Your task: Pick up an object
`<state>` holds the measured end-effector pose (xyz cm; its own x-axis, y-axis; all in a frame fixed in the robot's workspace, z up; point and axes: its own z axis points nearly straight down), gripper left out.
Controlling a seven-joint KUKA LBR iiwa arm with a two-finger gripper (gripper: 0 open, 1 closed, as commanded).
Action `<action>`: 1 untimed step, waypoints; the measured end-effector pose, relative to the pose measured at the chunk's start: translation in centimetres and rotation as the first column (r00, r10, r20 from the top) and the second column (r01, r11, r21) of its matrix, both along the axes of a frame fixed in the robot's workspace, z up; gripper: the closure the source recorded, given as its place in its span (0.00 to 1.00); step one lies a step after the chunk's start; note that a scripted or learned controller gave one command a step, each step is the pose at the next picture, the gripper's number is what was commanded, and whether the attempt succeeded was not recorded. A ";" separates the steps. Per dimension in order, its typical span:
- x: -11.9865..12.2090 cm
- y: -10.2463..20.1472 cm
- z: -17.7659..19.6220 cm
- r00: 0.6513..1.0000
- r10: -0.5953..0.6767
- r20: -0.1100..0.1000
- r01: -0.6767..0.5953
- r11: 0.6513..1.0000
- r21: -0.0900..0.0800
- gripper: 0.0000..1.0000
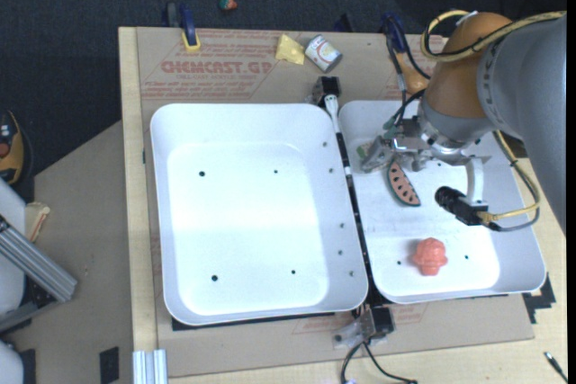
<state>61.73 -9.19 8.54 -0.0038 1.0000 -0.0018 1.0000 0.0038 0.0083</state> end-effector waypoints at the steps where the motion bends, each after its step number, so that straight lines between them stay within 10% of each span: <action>1: -0.3 -0.1 1.0 1.000 -0.003 -0.004 0.003 1.000 0.001 1.00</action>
<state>61.40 -9.24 9.55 -0.0004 1.0000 -0.0009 1.0000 0.0004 0.0038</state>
